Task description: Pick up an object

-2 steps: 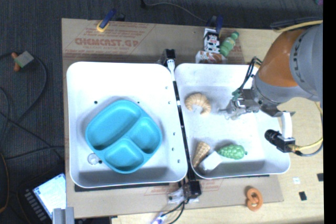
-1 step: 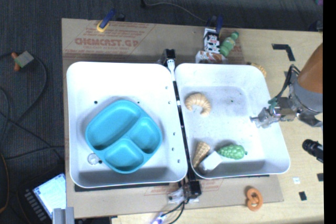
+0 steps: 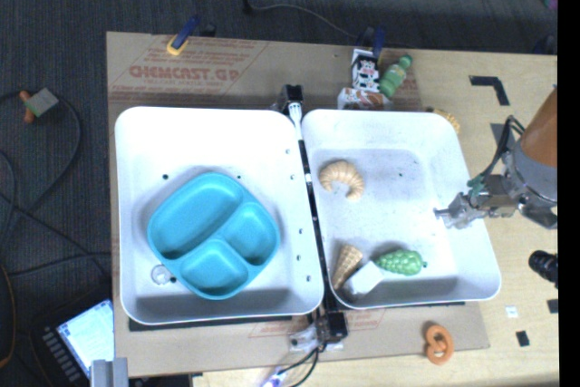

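At right bin (image 3: 453,136) rim | hand (image 3: 458,215) (low) | croissant (image 3: 342,178) well apart

Two shallow white plastic bins sit side by side on a tan wooden bench (image 3: 227,72). In the left bin (image 3: 136,136) lies a blue three-compartment plastic tray (image 3: 213,234). In the right bin (image 3: 399,140), a beige croissant-shaped toy (image 3: 342,178) lies near the left wall; toward the front lie a tan ice-cream cone toy (image 3: 349,263) and, just right of it, a green bumpy plastic toy (image 3: 401,263). The metal two-finger gripper (image 3: 453,213) is over the right bin's right edge. An orange pretzel-shaped toy (image 3: 439,342) lies on the bench before that bin.
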Available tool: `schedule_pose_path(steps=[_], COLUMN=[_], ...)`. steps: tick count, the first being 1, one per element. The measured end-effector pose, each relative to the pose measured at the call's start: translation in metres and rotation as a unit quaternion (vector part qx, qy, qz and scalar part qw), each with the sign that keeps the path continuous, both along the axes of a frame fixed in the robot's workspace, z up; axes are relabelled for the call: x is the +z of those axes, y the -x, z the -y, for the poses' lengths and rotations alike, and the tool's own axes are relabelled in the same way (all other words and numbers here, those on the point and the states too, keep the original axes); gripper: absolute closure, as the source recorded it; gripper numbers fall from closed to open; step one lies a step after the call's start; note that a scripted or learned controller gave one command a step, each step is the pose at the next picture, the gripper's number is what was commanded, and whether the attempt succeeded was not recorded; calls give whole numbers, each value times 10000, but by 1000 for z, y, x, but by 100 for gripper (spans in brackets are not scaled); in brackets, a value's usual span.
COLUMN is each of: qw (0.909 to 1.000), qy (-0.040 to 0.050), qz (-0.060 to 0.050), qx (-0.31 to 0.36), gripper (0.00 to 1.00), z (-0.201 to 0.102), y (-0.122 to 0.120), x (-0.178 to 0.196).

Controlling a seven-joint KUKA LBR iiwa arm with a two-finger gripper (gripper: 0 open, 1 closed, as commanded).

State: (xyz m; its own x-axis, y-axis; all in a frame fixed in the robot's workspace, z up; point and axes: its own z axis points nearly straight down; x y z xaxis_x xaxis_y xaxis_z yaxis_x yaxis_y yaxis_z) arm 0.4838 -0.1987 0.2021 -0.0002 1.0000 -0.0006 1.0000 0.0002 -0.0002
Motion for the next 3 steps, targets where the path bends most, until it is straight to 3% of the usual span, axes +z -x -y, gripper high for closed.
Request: schedule_pose_path(steps=[1,2,3], qw=[10000,10000,10000], qy=[-1,-1,-3], qz=[2,4,-2], qx=[5,4,4], gripper=[100,100,100], z=[-62,-77,-140], y=[0,0,0], x=[40,44,35])
